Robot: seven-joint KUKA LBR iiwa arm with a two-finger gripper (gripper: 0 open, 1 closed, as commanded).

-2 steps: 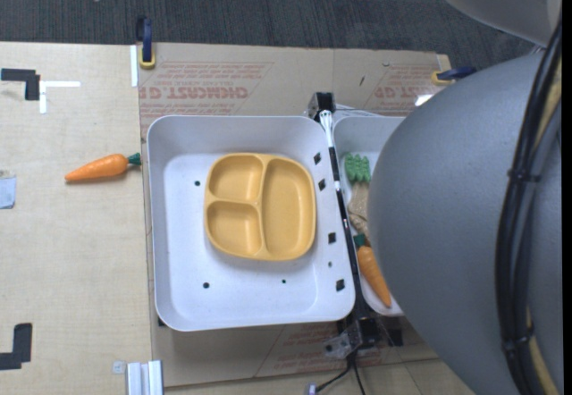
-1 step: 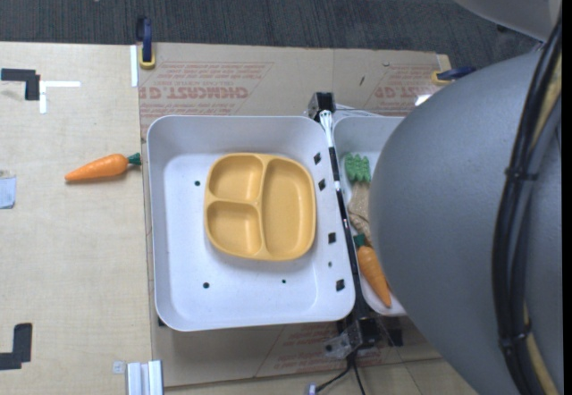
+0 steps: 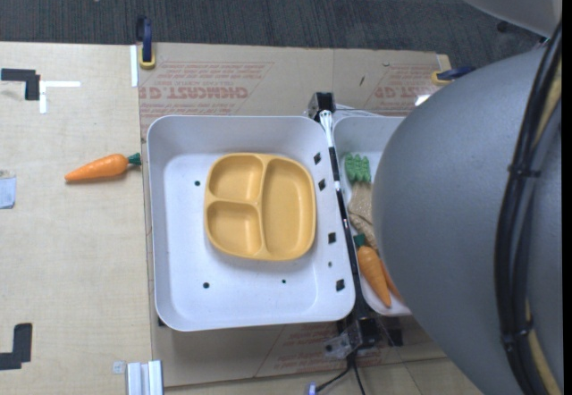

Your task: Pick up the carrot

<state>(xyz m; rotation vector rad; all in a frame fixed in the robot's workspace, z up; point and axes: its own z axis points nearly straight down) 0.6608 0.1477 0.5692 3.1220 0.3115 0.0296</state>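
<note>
One orange carrot with a green stub lies on the wooden bench, left of the left bin and outside it. A second orange carrot lies in the right bin by its left wall, partly under the arm. The grey arm looms large over the right side and hides most of that bin.
The left bin holds a yellow divided plate near its middle. In the right bin, a green toy and a beige item lie beyond the carrot. Clamps and brackets stand at the bench edges.
</note>
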